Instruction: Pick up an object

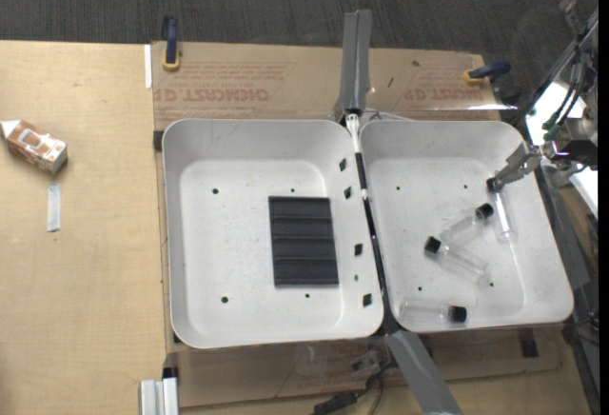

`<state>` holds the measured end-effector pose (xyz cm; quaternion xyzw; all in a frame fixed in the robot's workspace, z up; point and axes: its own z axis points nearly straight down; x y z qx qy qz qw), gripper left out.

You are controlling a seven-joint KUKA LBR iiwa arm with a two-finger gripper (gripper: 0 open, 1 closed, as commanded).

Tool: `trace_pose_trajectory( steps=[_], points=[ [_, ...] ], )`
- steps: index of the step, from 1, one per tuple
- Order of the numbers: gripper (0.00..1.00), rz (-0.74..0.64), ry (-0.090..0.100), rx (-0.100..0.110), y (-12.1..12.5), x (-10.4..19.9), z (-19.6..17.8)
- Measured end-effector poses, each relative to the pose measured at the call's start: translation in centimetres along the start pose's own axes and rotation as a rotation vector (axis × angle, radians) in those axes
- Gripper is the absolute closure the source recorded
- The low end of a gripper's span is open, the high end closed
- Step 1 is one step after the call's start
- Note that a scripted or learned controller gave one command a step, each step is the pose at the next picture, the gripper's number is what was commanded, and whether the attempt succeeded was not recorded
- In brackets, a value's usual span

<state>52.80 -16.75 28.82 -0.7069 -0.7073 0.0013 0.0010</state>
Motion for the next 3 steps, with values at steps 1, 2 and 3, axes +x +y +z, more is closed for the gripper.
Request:
trace_pose_trajectory(
  steps=[1, 2, 3],
  points=[
    [0.0, -0.034, 0.0, -0.004, 2.3, -3.5, 17.9],
    [0.0, -0.048, 0.01, 0.003, -4.4, -4.2, 19.8],
    [1.0, -0.042, 0.002, -0.001, -4.3, -4.6, 18.8]
  ],
)
